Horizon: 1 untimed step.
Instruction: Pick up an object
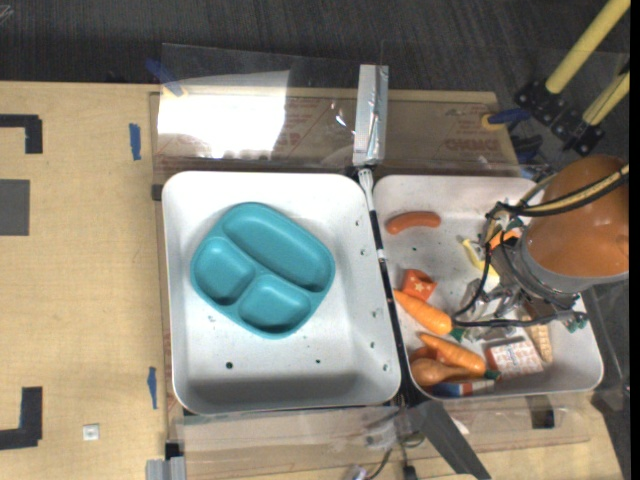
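Camera view: carrots (pixel 424 314) beside arm (pixel 570 233); teal tray (pixel 262 267) apart

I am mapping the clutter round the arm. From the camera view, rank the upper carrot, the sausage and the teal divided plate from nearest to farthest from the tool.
Tool, in the right bin.
1. Upper carrot, just to the tool's left in the picture.
2. Sausage, near that bin's top.
3. Teal divided plate, in the left bin.

A teal divided plate (pixel 262 269) lies alone in the left white bin (pixel 190 368).
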{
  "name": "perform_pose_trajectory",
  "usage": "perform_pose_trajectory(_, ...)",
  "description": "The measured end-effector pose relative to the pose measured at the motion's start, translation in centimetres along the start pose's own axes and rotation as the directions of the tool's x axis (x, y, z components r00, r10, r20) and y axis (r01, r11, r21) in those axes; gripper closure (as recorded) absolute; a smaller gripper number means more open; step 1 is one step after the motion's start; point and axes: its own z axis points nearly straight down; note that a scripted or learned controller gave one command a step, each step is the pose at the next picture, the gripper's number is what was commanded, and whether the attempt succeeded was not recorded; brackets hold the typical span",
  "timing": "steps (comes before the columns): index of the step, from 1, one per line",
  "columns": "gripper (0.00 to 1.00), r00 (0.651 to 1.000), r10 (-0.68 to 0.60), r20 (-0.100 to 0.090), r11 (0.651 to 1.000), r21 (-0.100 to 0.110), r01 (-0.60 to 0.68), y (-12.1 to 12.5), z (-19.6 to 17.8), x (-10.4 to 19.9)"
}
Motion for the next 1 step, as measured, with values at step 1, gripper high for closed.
perform_pose_trajectory(1,0.0,1.0,0.0,-0.001,1.0,-0.001,0.0,0.03,0.07,0.03)
